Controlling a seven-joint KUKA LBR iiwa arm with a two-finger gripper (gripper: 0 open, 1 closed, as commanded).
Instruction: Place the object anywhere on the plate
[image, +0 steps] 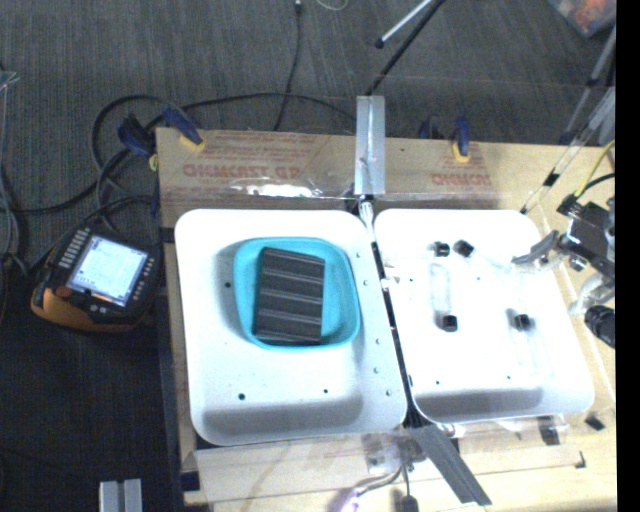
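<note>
Left bin (300, 400) nearest the camera, holding the blue plate (345, 300) with the dark ribbed object (290, 293) flat on it; right bin (500, 390) has small black bits (448, 322) scattered plus a clear piece (440, 285). Gripper (580, 240) sits at the right bin's far-right edge, well apart from the object, two bins' width between them; can't tell its grip state.

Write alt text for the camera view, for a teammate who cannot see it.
A dark grey ribbed rectangular block lies on a turquoise square plate in the left shallow white bin. The right shallow white bin holds a few small black pieces; the arm's gripper sits at its right edge.
</note>
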